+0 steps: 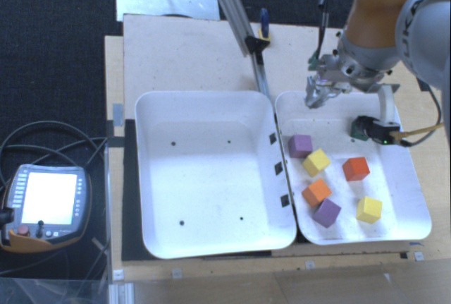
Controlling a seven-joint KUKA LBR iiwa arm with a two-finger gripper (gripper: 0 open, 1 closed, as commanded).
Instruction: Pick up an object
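Several small blocks lie in the right bin (pixel 409 225): a purple one (pixel 300 145) near the back left, a yellow one (pixel 316 161) beside it, an orange one (pixel 316 192), a second purple one (pixel 327 212), a red-orange one (pixel 356 168) and a second yellow one (pixel 369 209). My gripper (pixel 318 94) hangs over the back left part of that bin, above and behind the first purple block. Nothing shows between its fingers, and their spread is too small to read.
The left bin (pixel 148 154) lies beside the right one. A slanted metal pole (pixel 232 3) crosses behind the bins. A teach pendant (pixel 44 205) sits off the bench at the left. A cable with a green connector (pixel 366 129) hangs near the right bin's back.
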